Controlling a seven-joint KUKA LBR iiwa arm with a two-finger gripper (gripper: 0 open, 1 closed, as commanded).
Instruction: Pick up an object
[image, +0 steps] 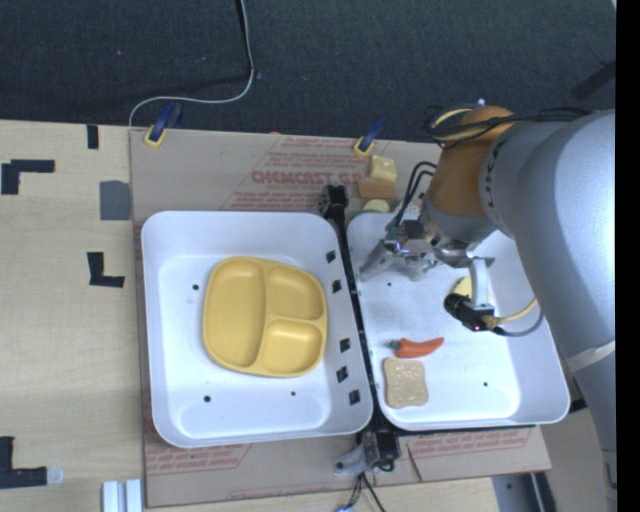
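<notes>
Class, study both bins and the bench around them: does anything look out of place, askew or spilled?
Nothing looks spilled or damaged. The yellow divided plate lies flat in the left bin, and the toy carrot and bread slice lie in the right bin. One yellow block lies outside on the cardboard behind the bins.

Wood bench (60, 330), black tape marks (100, 270) at left edge; cardboard sheet (250, 175); dark carpet (300, 50) beyond far edge.
</notes>
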